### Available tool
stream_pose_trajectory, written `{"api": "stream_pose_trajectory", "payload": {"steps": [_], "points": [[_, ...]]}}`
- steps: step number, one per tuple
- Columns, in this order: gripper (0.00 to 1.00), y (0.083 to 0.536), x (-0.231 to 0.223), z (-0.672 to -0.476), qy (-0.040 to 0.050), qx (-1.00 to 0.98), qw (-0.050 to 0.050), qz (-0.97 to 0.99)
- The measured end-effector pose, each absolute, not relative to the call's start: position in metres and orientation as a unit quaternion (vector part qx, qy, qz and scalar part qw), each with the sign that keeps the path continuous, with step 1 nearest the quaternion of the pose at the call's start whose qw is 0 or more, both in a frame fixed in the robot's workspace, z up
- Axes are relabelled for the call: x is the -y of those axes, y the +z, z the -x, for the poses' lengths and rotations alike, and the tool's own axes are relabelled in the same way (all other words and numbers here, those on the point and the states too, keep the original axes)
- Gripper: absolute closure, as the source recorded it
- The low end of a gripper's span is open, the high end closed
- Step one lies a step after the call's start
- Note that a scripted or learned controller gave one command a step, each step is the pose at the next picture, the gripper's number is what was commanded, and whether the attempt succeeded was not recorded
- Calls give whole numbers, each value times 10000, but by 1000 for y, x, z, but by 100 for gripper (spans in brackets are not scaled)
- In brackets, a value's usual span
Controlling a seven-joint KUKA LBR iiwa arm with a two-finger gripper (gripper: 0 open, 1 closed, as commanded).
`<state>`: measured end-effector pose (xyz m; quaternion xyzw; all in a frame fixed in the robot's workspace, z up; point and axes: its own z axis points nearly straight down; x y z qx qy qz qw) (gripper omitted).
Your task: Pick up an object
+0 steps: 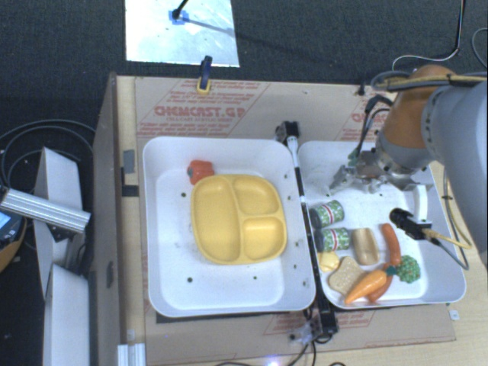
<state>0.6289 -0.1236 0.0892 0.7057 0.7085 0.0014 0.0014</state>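
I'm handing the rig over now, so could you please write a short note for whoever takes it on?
Gripper: low over the back part of the right bin, nothing seen in its grasp.
Things: cans, bun, sausage, carrot and broccoli lie in the front half of that bin. The plate and a red item are in the left bin.
Done: nothing picked.
Left: the whole pick. The cans lie nearest the gripper.
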Motion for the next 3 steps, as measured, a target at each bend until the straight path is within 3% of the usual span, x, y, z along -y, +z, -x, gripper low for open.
{"api": "stream_pose_trajectory", "payload": {"steps": [1, 2, 3], "points": [[0, 135, 166, -670, 10, -7085, 26, -7057], [0, 85, 160, -623, 0, -7080, 1, -7062], [0, 84, 190, -512, -1, -7070, 5, -7072]]}}
